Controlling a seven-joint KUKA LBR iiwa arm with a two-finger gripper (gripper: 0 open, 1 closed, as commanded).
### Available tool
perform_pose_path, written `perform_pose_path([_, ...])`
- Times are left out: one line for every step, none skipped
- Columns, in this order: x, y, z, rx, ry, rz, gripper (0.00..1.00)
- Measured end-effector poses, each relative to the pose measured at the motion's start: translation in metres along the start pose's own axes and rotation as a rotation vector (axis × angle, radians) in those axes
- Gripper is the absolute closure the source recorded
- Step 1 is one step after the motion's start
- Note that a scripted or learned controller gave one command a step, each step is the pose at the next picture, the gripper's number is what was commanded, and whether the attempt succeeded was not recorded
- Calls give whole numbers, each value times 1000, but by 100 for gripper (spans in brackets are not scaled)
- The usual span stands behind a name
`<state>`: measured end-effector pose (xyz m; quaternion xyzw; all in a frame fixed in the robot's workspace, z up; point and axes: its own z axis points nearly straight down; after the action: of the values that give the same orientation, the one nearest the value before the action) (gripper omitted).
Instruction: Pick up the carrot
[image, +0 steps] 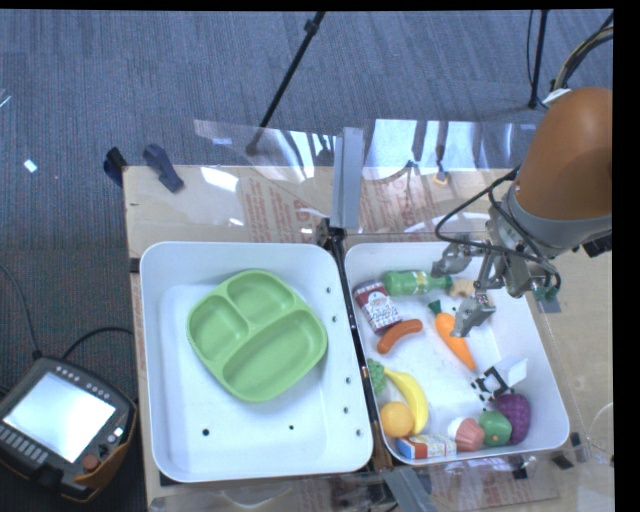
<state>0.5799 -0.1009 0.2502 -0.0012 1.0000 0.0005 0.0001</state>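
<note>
The carrot (456, 343) lies loose on the floor of the right bin (545, 352), leaf end toward the back and tip pointing to the front-right. The hand (466, 295) hangs just above its leaf end, one finger (473, 314) reaching down beside the top of the carrot and the other finger (449, 262) farther back, over the green bottle (412, 283). They stand wide apart and nothing is between them, so the carrot is not held; the spread looks like a set-up for straddling it.

Just left of the carrot lies a sausage (399, 335), with a small can (377, 305) behind it. A banana (409, 396) and an orange fruit (396, 418) sit toward the front.

The left bin (170, 290) carries a green divided plate (257, 334).

The finger's shadow blurs the carrot's leaf end, and whether the finger touches it is hard to judge. The checkered tag (497, 378) near the carrot's tip is too small to identify.
</note>
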Motion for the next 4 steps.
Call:
perform_pose_path([14,-31,103,-3,12,-84,0])
perform_pose_path([-6,-52,167,-3,8,-57,0])
perform_pose_path([-10,-50,152,-1,-3,-62,100])
perform_pose_path([19,-106,115,1,-4,-381,100])
